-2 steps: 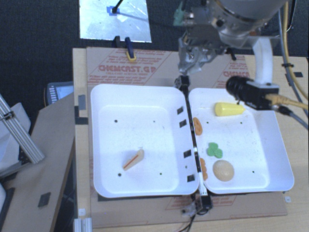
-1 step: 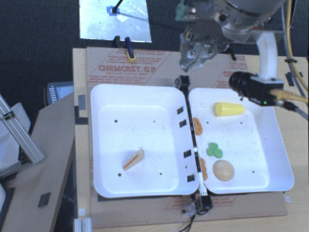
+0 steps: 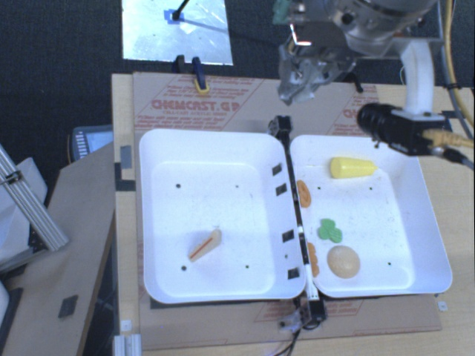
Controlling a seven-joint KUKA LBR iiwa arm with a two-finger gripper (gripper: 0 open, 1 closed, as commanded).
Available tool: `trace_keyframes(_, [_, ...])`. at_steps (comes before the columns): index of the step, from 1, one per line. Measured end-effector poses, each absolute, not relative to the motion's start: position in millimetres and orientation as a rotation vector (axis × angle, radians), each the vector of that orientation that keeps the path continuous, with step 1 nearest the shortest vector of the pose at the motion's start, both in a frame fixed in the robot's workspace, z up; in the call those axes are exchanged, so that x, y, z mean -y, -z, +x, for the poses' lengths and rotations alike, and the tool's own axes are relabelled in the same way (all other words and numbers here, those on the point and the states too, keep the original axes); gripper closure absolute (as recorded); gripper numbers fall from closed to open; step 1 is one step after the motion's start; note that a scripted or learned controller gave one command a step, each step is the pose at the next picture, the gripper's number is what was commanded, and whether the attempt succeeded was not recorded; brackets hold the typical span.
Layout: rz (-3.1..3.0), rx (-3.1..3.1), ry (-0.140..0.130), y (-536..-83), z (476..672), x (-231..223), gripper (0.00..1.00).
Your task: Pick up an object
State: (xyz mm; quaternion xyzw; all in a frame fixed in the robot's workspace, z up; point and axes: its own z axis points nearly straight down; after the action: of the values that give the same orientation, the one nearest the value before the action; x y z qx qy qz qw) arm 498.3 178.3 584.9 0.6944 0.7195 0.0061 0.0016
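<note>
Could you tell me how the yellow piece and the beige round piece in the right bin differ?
The yellow piece is elongated and lies on its side near the far wall; the beige round piece is egg-shaped and sits near the front. The yellow one is bright, the beige one pale. Both rest in the right bin.

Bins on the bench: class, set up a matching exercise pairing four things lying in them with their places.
Things:
1. yellow piece
2. green piece
3. beige round piece
4. tan wedge

Places:
A. left bin, near front
B. right bin, far end
C. right bin, near front
D. right bin, middle

Pairs: 1-B, 2-D, 3-C, 4-A
</note>
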Motion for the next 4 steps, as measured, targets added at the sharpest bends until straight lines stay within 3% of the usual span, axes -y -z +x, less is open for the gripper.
trace_keyframes(1, [2.218,-2.234,0.023,-421.2,526.0,-225.8,1.00])
trace_keyframes(2, [2.211,-2.227,-0.023,-542.5,489.1,-235.1,1.00])
trace_keyframes(3, [2.216,-2.227,-0.003,-535.1,490.3,-234.3,0.00])
trace_keyframes(4, [2.211,-2.231,-0.009,-546.8,490.6,-234.6,1.00])
